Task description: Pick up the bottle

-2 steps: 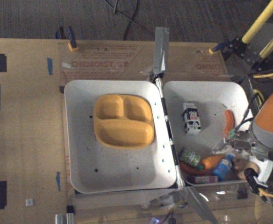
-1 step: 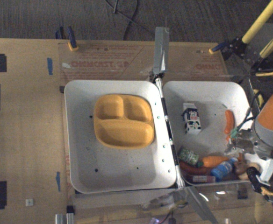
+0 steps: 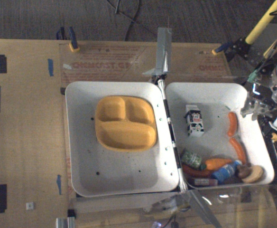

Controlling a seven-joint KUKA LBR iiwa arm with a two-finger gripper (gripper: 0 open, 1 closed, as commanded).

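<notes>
The bottle [image 3: 226, 171] is small and blue with a white cap. It lies on its side in the near corner of the right bin [image 3: 214, 96], wedged among other toys. My gripper [image 3: 253, 109] hangs over the right rim of that bin, well behind the bottle and to its right, and holds nothing that I can see.
Around the bottle lie an orange carrot [image 3: 217, 163], a red sausage [image 3: 195, 170], a green item [image 3: 191, 157] and a tan bread piece [image 3: 253, 174]. Two orange sausages [image 3: 232, 123] and a cow-patterned carton [image 3: 194, 120] sit further back. The left bin holds a yellow divided plate [image 3: 125, 122].
</notes>
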